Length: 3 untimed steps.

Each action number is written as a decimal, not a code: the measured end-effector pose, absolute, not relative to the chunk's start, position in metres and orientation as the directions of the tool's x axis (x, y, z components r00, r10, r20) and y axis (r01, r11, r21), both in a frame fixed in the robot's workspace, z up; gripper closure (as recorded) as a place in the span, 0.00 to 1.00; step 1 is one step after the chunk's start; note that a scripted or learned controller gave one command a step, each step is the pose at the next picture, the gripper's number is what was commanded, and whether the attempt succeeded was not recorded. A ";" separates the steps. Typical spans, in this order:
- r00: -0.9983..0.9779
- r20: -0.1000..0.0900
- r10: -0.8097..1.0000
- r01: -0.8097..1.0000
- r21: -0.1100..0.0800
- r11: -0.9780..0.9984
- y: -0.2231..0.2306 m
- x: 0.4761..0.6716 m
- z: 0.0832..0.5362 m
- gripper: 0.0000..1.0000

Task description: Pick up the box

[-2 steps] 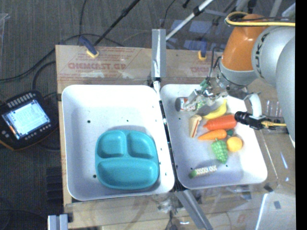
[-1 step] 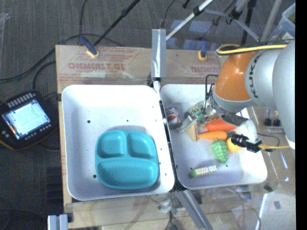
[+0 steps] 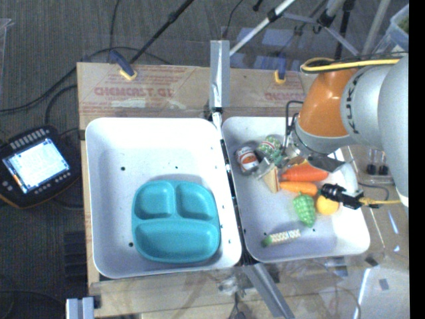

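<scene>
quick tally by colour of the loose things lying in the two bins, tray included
Teal: 1, the divided tray
Orange: 2, the carrots and
Yellow: 1, the lemon-like fruit
Green: 2, the bumpy fruit and the long pod
Tan: 1, the box
Mixed colours: 2, the can and the wrapped packet
Total: 9

A robotics lab: a plywood bench [image 3: 159, 92] bears two white bins [image 3: 106, 145], a teach pendant [image 3: 33, 166] lies off its left edge, cables [image 3: 133, 18] trail over carpet, and tripod legs [image 3: 319, 12] stand beyond its far edge.
</scene>
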<state>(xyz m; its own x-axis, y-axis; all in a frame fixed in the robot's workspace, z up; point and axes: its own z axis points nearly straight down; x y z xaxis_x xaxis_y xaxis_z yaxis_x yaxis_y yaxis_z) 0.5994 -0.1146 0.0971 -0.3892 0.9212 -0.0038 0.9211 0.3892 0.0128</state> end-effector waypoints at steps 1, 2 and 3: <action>-0.292 0.001 0.957 0.957 -0.004 0.292 -0.049 0.649 0.180 1.00; -0.145 -0.001 0.989 0.989 -0.006 0.145 0.007 0.668 0.179 1.00; -0.092 0.000 0.996 0.996 -0.007 0.092 0.047 0.650 0.179 1.00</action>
